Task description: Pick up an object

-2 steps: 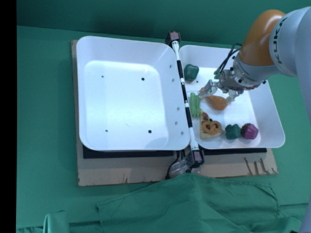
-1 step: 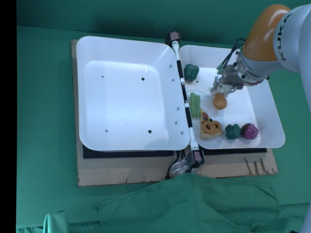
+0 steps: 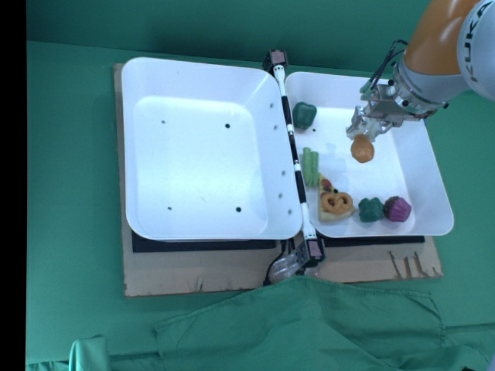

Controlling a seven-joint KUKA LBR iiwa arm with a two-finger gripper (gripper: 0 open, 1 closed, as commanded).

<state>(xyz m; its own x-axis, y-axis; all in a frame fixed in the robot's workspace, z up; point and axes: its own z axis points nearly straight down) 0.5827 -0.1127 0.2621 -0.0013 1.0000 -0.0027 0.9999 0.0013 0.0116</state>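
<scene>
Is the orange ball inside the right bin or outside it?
Inside. The orange ball shows against the right bin floor, directly under the gripper.

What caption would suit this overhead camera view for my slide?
KUKA arm's claw poised over an orange ball in the right bin, among toy foods.

2 white bins (image 3: pixel 201 149) stand side by side on a brown cardboard sheet (image 3: pixel 193 273), with a black-and-white rod (image 3: pixel 292 145) between them. Green cloth (image 3: pixel 69 207) covers the bench, and a crumpled fold (image 3: pixel 309 323) lies in front.
</scene>
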